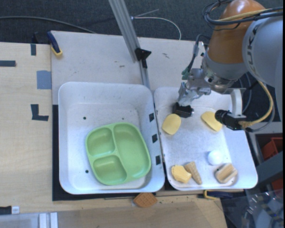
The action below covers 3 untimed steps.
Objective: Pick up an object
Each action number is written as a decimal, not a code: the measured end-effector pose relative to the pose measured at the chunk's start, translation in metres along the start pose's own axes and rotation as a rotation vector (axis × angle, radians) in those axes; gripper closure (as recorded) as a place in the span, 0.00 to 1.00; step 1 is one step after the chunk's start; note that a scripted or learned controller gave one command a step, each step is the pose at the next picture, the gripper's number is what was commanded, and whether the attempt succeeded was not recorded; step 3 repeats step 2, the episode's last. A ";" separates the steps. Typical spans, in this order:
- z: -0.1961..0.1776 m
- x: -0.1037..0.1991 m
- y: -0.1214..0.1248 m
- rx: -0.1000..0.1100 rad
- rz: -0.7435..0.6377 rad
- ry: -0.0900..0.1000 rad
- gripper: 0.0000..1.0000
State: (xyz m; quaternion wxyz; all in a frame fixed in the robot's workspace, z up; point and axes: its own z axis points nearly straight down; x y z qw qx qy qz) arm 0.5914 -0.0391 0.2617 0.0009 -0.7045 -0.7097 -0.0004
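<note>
My gripper (182, 110) hangs over the far left part of the right bin (199, 141); its dark tips are just above and to the right of a round yellow piece (171, 124). Nothing shows between the tips. A second yellow piece (211, 121) lies to the right of the gripper. Near the front of this bin lie a white ball (214, 157), a yellow lump (181, 174), a tan cone (194, 171) and a brown bread-like piece (226, 173). The left bin (71, 103) holds a green divided plate (118, 152).
A slanted metal pole (128, 27) with a black clamp stands behind the bins. A small brown waffle-like item (144, 200) lies on the bench in front of the bins. A yellow-and-blue clamp (54, 44) sits at the far left of the board.
</note>
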 end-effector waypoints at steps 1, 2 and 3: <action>0.004 0.060 -0.008 0.002 0.000 0.000 1.00; 0.013 0.123 -0.012 0.003 -0.001 0.000 1.00; 0.013 0.123 -0.012 0.003 -0.001 0.000 1.00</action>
